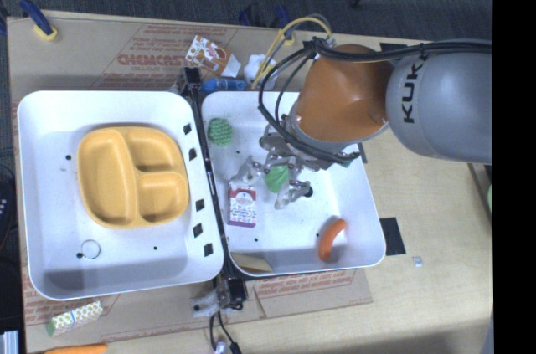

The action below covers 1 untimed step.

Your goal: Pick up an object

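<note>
From the camera view, the arm point(419, 105) comes in from the right and bends down over the right bin point(356, 202), so that its orange band hides much of that bin's upper half; the claw point(276, 178) hangs low over the bin's middle, with a small green object point(277, 177) showing between its metal fingers point(295, 192). The fingers stand narrow on either side of that green piece, so I judge it to be the thing being taken, gripped or on the point of being gripped; whether it is clear of the bin floor I cannot tell.

The other things lie loose and apart in the right bin, as scattered choices for a pick: a green ribbed ball point(220, 130) near the upper left corner; a small red and white packet point(242, 206) lying flat just left of the claw; an orange carrot-like piece point(331, 237) toward the lower right; a tan scrap point(254, 263) against the lower rim.

The left bin point(38, 177) holds a yellow divided tray point(132, 174), set flat in its middle, well apart from the claw; it seems too broad for these fingers, which may be why the arm works the other bin.

Both bins sit side by side on the tabletop point(427, 260), on printed cardboard.
</note>
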{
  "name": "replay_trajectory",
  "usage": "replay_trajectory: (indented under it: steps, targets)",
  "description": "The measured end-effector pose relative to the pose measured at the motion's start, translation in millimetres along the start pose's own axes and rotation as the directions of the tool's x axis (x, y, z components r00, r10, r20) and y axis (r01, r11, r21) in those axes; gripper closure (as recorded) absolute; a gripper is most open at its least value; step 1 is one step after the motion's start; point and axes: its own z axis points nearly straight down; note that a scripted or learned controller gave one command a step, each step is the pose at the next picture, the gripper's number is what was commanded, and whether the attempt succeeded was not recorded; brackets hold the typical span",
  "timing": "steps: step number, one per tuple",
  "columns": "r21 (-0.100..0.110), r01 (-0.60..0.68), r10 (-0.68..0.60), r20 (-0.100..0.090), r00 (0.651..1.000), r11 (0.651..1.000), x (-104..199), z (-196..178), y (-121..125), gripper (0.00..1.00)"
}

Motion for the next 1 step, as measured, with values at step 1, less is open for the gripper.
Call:
replay_trajectory:
  steps: [1]
  targets:
    - [0.003, 0.258, -0.258, -0.002, 0.966, 0.966, -1.6, 10.6, -0.6, 0.00]
